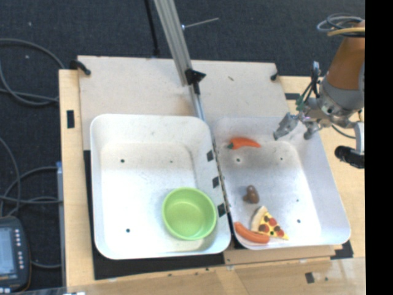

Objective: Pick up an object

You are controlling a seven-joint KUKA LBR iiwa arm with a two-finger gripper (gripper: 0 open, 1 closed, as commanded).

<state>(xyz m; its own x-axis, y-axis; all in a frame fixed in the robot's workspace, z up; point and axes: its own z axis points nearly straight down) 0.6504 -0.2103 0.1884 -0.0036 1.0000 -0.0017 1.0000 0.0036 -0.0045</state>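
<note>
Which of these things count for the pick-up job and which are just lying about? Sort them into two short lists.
For the job:
- two-finger gripper, above the right white bin, open
- small orange carrot-shaped toy
- small brown lumpy piece
- toy pizza slice
- orange sausage-shaped toy
- round green plastic bowl

Lying about:
- left white bin
- slanted metal rail
- dark cables on the floor
</note>
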